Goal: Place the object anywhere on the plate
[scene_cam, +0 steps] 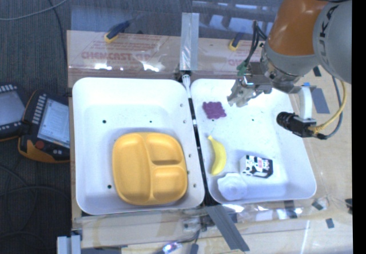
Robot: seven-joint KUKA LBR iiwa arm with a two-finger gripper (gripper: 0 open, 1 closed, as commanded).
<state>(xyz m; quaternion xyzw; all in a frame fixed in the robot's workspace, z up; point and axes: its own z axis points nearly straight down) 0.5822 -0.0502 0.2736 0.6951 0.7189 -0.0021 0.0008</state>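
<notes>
A yellow divided plate (150,168) lies in the left bin (97,104), toward its front. The right bin (297,161) holds a yellow banana (217,155), a purple bunch of grapes (214,110), a small black and white carton (257,166) and a white cup (231,186) on its side. My gripper (240,97) hangs over the back of the right bin, just right of the grapes and above them. Nothing shows between its fingers.
A metal divider post (189,41) stands behind the seam between the bins. A black cylindrical part (294,123) juts from the arm over the right bin's right side. A teach pendant (46,127) lies left of the bench.
</notes>
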